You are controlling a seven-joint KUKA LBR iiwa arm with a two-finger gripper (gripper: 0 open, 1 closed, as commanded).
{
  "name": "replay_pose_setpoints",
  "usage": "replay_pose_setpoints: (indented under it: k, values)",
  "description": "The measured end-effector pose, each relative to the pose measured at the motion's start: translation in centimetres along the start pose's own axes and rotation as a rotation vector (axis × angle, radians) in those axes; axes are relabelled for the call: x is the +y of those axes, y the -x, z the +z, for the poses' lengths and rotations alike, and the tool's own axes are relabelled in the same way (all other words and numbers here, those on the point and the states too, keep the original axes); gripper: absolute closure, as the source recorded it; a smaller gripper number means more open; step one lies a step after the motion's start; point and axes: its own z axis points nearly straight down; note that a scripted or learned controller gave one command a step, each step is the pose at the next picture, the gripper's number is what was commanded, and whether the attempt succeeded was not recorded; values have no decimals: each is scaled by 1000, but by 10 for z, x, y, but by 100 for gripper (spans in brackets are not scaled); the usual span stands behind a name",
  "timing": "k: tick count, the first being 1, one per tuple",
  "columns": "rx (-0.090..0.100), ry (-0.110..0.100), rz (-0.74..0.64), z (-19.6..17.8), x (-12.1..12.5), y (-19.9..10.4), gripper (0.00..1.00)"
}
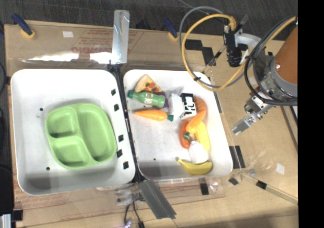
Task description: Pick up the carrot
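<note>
The carrot (151, 115) lies on its side in the right bin (167, 164), in its upper left part, with its green end pointing right. It sits just below a green bottle (148, 98). My gripper (243, 124) hangs over the bench outside the right bin, well to the right of the carrot and past the bin's right wall. Nothing is visible in it.
A pizza slice (147, 84), a black-and-white pack (187, 104), an orange item (194, 120), a yellow item (202, 134) and a banana (195, 167) share the right bin. The left bin (25, 95) holds a green divided plate (81, 133). Yellow and grey cables (202, 25) loop behind.
</note>
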Motion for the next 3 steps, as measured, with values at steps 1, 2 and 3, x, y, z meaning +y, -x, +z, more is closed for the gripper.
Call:
replay_pose_setpoints:
  k: [1, 2, 3]
  values:
    - [-5, 4, -216, 55, -1, 4, 100]
    - [0, -4, -652, 69, -19, -15, 100]
    - [3, -7, -808, 57, -6, -14, 100]
